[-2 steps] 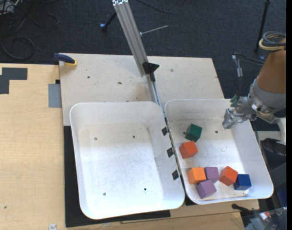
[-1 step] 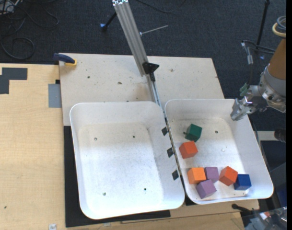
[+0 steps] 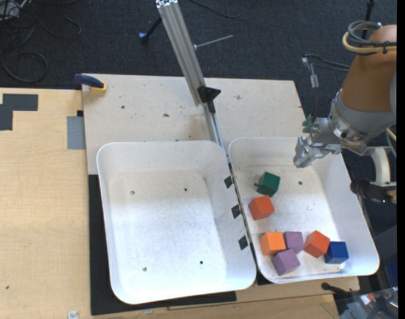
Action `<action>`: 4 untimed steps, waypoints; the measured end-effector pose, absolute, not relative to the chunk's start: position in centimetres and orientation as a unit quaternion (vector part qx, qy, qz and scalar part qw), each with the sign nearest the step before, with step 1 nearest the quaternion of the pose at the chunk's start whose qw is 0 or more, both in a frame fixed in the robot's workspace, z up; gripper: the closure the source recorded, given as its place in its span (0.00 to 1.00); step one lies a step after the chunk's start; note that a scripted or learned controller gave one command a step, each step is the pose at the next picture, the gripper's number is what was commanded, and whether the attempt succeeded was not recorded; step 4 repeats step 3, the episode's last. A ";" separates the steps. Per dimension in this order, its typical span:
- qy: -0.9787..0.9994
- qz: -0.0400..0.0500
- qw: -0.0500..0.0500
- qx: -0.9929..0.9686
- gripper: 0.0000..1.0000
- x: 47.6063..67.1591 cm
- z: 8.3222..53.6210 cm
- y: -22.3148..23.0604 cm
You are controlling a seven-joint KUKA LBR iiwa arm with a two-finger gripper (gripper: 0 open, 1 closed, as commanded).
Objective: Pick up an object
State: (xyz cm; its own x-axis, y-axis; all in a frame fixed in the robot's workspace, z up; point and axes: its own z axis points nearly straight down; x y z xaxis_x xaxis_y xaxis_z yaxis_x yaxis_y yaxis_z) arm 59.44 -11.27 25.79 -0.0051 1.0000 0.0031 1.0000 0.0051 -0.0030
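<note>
The right bin (image 3: 348, 198) holds several small blocks. A dark green cube (image 3: 269, 183) lies near its middle, with a red-orange cube (image 3: 261, 207) just below it. Along the near edge sit an orange cube (image 3: 273, 242), two purple cubes (image 3: 293, 239) (image 3: 285, 261), another red-orange cube (image 3: 316, 243) and a blue cube (image 3: 337, 251). My gripper (image 3: 304, 155) hangs over the far part of the right bin, up and to the right of the green cube. Nothing shows between its fingers.
The left bin (image 3: 122, 158) lies beside the right one, with a ridge and black clips (image 3: 236, 211) between them. A slanted aluminium post (image 3: 187, 52) rises from behind the bins. A blue-and-yellow tool (image 3: 90, 82) rests at the bench's far left corner.
</note>
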 end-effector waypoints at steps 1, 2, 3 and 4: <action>-0.709 0.000 0.002 -0.706 1.00 58.8 26.0 -5.8; -0.709 0.000 0.002 -0.706 1.00 59.5 25.8 -0.3; -0.708 0.002 0.003 -0.706 1.00 59.3 23.6 4.7; -0.708 0.002 0.003 -0.706 1.00 59.3 23.6 4.7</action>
